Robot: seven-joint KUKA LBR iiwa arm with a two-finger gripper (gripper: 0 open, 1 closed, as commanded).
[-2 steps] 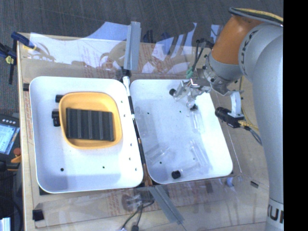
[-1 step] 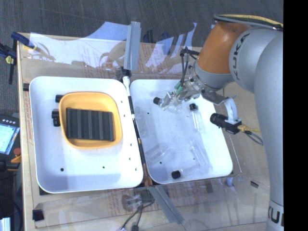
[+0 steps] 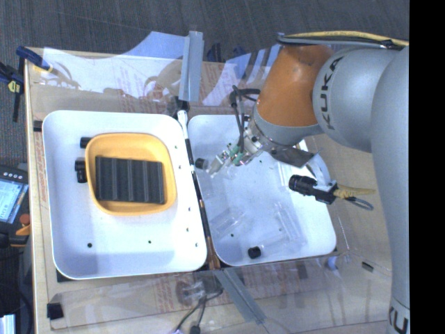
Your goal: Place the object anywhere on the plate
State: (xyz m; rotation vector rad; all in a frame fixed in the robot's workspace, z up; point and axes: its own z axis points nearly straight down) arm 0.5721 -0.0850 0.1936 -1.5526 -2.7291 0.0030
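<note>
Camera view: we saw the arm (image 3: pixel 327 89) reaching in from the right, gripper (image 3: pixel 233 157) low over the upper left part of the right bin (image 3: pixel 313 239). We couldn't tell its state or whether it gripped anything. The plate (image 3: pixel 132 148), yellow with a dark ridged block (image 3: pixel 131 179) on it, sat in the left bin (image 3: pixel 69 249), mid-left of frame. Likely candidate object: a small dark piece (image 3: pixel 254 252) at the right bin's lower edge, well apart from the gripper. We judged it the pick step; next move needed a confirmed grasp, then transfer left over the divider.

Hand (image 3: pixel 233 157) hovers over right bin (image 3: pixel 306 239); yellow plate (image 3: pixel 128 145) in left bin (image 3: pixel 69 242).
</note>
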